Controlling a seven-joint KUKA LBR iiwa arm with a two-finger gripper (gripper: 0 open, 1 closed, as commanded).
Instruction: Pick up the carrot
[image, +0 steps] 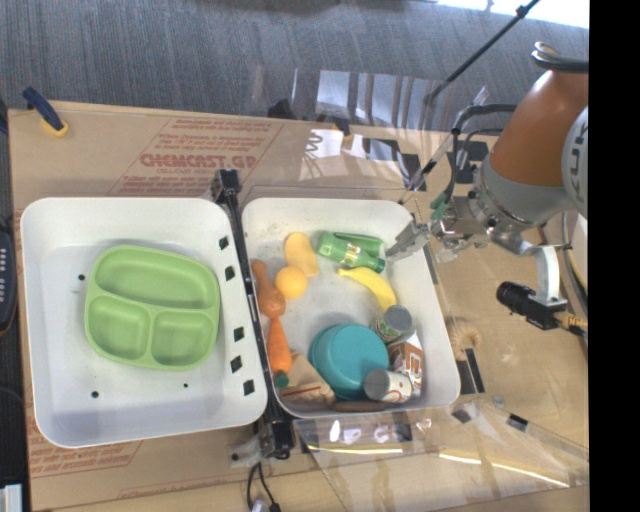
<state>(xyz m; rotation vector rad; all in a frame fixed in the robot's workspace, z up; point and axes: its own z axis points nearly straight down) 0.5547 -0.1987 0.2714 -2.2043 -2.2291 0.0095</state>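
Carrot (279, 348) is seen lying along the right bin's (433, 300) left wall, long axis running near to far, well apart from the end effector (408, 240) poised at the far right rim, nothing held, opening unclear.

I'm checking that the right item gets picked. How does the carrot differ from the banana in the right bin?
The carrot is orange and straight; the banana is yellow and curved. The carrot lies along the right bin's left wall, near the front; the banana lies nearer the right wall, below the green bottle. The carrot tapers to a green end; the banana shows none. Both are long, slim and lie flat.
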